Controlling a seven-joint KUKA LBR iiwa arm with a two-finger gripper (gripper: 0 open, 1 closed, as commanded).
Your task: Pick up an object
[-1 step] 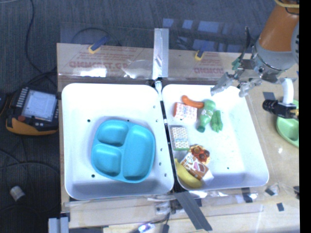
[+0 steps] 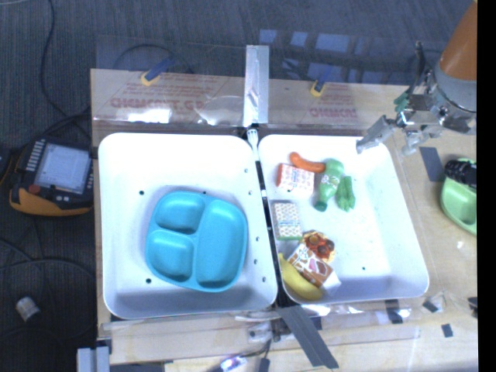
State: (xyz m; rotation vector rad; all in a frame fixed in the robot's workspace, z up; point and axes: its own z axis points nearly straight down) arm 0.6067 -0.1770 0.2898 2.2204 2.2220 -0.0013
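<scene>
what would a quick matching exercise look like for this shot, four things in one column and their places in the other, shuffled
Things:
1. blue divided plate
2. banana
3. green bottle
4. claw

Places:
A. near corner of the right bin, partly under a snack packet
B. over the right bin's far right corner
C. alone in the left bin
D. far part of the right bin, beside an orange carrot-like toy

Pairs: 1-C, 2-A, 3-D, 4-B
</scene>
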